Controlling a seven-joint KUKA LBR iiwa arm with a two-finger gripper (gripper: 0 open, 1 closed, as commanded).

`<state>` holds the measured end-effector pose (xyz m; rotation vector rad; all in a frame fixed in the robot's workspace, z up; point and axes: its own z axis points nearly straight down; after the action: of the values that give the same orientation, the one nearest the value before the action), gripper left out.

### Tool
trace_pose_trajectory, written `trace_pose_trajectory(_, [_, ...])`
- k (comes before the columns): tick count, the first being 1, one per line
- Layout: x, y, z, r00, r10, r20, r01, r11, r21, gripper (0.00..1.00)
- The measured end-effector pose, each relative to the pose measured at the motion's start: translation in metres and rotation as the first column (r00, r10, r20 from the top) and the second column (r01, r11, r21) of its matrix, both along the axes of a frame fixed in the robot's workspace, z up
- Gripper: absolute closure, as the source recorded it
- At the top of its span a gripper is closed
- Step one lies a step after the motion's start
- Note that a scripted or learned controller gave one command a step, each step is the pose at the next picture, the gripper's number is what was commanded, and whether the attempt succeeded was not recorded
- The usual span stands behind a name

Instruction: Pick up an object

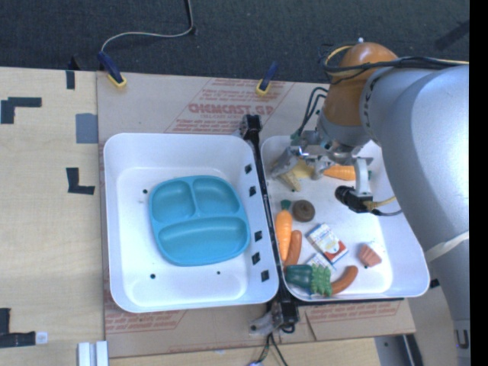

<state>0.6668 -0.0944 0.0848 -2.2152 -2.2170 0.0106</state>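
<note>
Gripper (299, 158) hangs low over the far left corner of the right bin (396, 288), just above a pale yellow toy piece (293, 175); whether it is clenched or released cannot be told. Two toy carrots (283, 233) lie side by side near the bin's left wall, long axes running near to far, the smaller (294, 248) to the right. One brown round piece (303, 210) sits just beyond them. Toward the near edge lie one small printed box (326, 242), one green vegetable (309, 277), one sausage (344, 279) angled diagonally, and one small red piece (370, 255). An orange piece (339, 172) rests under the wrist. Left bin (122, 204) holds one blue divided plate (200, 219), with open floor around it.
</note>
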Motion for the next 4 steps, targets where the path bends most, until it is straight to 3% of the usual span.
trace_pose_trajectory(4, [0.0001, -0.0004, 0.0, 1.0, 0.001, 0.0, -0.001, 1.0, 0.001, 0.0])
